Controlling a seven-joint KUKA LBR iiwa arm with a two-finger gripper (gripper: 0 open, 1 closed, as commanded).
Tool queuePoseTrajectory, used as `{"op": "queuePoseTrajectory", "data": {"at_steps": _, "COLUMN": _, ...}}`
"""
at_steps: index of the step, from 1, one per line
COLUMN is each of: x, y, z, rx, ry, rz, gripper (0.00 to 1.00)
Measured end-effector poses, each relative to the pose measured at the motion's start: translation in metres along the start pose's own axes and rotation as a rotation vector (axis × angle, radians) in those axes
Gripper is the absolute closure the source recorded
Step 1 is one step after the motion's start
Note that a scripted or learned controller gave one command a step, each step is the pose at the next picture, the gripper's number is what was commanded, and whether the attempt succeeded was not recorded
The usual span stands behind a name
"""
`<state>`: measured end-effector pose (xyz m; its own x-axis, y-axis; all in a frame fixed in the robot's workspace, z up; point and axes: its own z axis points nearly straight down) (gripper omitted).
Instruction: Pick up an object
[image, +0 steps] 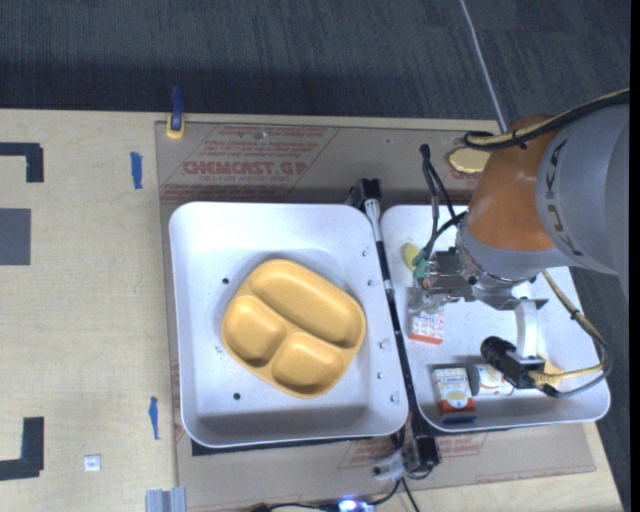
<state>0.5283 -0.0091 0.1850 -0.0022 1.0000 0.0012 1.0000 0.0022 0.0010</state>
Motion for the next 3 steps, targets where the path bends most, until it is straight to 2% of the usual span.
{"op": "queuePoseTrajectory", "data": {"at_steps": 1, "x": -0.001, "y": 0.000, "z": 0.000, "rx": 0.001, "ry": -0.001, "rz": 0.001, "gripper": 0.00}}
{"op": "queuePoseTrajectory", "data": {"at_steps": 2, "x": -0.001, "y": 0.000, "z": 0.000, "rx": 0.001, "ry": -0.001, "rz": 0.001, "gripper": 0.00}}
{"op": "queuePoseTrajectory", "data": {"at_steps": 3, "x": -0.073, "y": -0.040, "z": 0.000, "rx": 0.002, "ry": -0.001, "rz": 0.002, "gripper": 0.00}}
